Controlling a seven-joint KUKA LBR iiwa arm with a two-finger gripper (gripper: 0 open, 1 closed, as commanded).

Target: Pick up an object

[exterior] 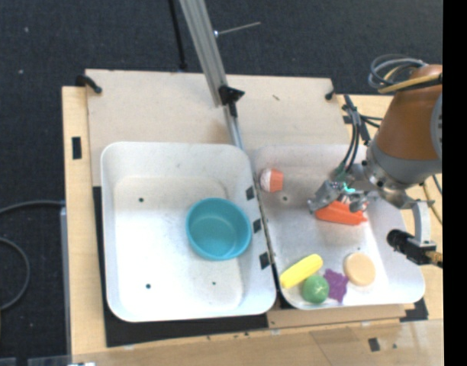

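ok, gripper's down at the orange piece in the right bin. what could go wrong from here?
1. The gripper sits at one end of the orange piece, not its middle, so a grasp there may tip or slip out.
2. A nudge could slide the piece toward the tan disc and purple toy nearby.
3. Whether it has any grip is unclear from this view, so a lift may come up with nothing.
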